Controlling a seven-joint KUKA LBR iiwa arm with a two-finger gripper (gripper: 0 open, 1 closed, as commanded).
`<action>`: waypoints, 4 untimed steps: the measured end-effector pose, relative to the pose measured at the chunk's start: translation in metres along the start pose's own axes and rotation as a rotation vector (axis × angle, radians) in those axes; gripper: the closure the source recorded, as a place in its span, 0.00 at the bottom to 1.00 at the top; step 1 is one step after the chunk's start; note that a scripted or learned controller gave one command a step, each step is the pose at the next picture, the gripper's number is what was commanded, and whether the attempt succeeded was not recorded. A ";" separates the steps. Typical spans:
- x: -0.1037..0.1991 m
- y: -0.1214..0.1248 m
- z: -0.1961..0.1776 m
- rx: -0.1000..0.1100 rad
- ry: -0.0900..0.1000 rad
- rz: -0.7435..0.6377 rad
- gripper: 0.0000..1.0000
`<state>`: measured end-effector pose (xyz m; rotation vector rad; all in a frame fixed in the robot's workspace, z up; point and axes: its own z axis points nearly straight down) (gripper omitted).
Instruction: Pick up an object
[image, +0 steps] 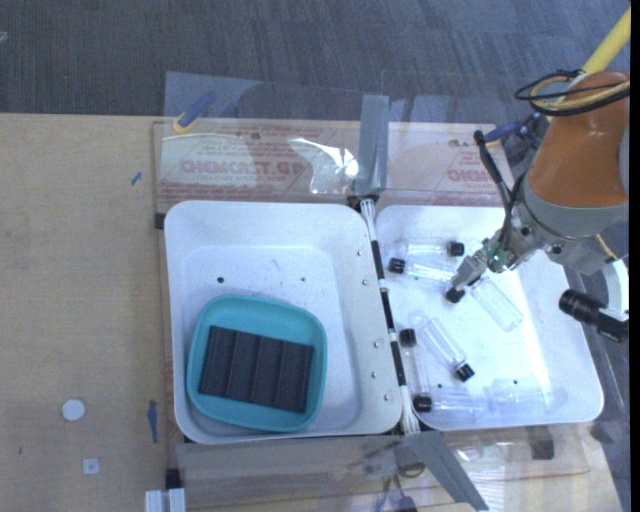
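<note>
A grey arm reaches into the right bin (590, 385). Its gripper (472, 276) clasps a clear tube (488, 298) near its black cap; the tube's long axis slants from there toward the near right.

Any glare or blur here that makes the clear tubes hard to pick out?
Camera view: glare streaks the plastic sheet behind the bins; the clear tubes nearly vanish against the white right bin, their black caps standing out; the hand looks slightly soft; the teal tray reads sharp.
</note>
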<state>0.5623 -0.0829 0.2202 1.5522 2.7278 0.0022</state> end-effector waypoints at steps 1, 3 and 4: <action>0.009 0.073 -0.002 0.000 -0.001 0.048 1.00; -0.026 0.109 -0.017 -0.005 -0.007 0.043 1.00; 0.003 0.124 -0.016 -0.001 -0.002 0.142 1.00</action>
